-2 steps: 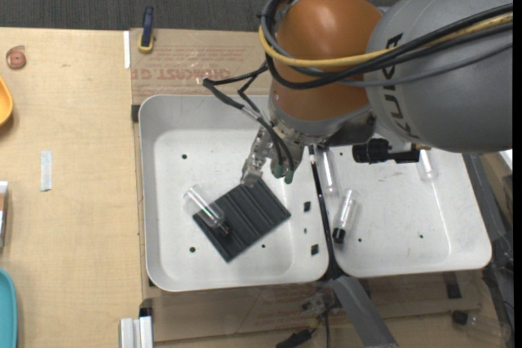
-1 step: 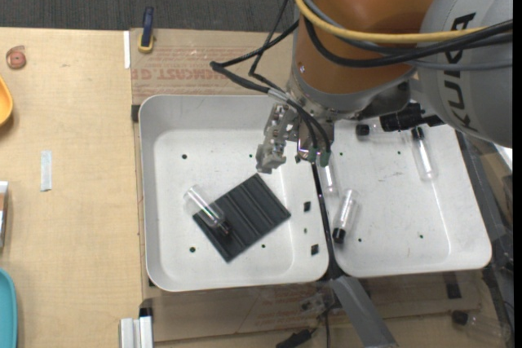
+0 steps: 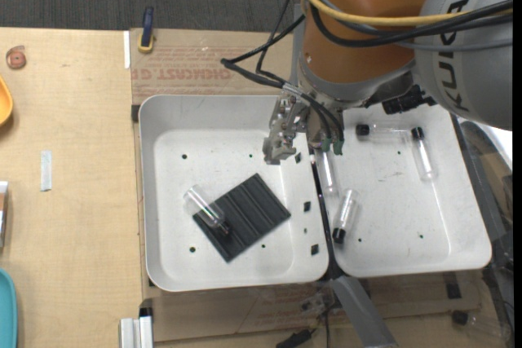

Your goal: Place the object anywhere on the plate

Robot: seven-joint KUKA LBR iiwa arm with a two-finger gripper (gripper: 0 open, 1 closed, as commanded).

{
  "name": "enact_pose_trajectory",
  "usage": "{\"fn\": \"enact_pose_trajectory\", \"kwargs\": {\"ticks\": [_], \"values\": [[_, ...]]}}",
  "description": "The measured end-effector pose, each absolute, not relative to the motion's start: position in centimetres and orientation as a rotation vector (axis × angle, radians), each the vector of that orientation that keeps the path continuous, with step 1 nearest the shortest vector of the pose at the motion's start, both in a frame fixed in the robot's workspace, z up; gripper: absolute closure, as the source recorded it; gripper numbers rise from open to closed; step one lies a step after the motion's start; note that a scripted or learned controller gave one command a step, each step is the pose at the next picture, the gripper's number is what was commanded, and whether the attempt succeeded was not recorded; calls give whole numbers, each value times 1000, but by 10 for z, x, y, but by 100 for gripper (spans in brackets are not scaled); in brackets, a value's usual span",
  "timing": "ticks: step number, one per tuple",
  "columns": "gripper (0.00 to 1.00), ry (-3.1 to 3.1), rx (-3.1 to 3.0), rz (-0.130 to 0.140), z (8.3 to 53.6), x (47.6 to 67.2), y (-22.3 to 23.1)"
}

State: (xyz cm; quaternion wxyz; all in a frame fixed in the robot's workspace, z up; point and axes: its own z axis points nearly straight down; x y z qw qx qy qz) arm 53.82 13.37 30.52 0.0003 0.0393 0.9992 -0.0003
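From my remote desk I see the gripper [image 3: 281, 144] hang over the left bin [image 3: 163, 175], its grip unreadable. A clear tube [image 3: 205, 210] lies on the black plate [image 3: 249, 213] below it. Bench [image 3: 73, 134] is pale wood; floor beyond, dark.

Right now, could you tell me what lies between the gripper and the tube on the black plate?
Just bare white bin floor, seen in the camera view: the gripper hangs up-right of the tube, which rests across the plate's left corner.
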Motion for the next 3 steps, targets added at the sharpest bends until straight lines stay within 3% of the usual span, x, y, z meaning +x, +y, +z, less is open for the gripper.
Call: {"fn": "enact_pose_trajectory", "kwargs": {"ticks": [1, 2, 3], "values": [[100, 3139, 22, 0, 342, 519, 137], [100, 3139, -112, 0, 312, 528, 190], [100, 3116, -379, 2, 241, 588, 228]]}}
